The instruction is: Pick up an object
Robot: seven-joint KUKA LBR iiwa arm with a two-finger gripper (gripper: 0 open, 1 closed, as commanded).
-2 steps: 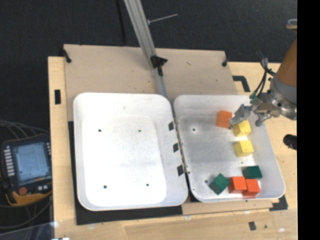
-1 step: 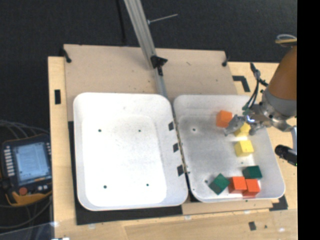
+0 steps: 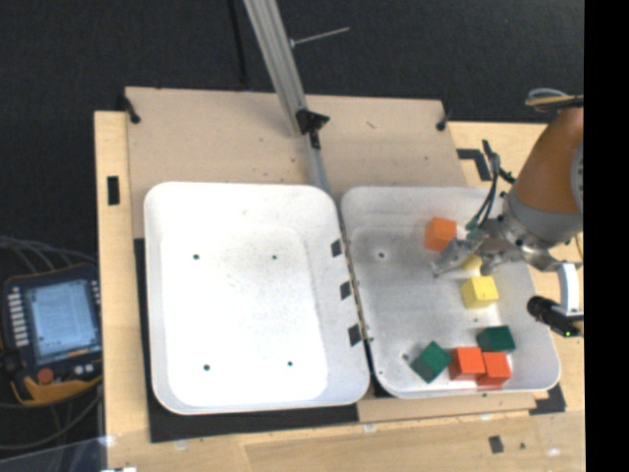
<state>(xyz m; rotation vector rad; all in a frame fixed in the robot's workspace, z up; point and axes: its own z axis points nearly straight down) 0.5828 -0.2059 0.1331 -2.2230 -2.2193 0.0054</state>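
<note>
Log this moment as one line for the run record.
arm: over right bin | gripper: between orange block and yellow block | grasp: unconfirmed

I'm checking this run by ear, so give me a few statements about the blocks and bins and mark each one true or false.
1. All the blocks lie in the right bin. True.
2. The yellow block sits in the left bin. False: it is in the right bin.
3. The gripper is over the right bin, near the orange block. True.
4. Two green blocks are stacked. False: they lie apart.
</note>
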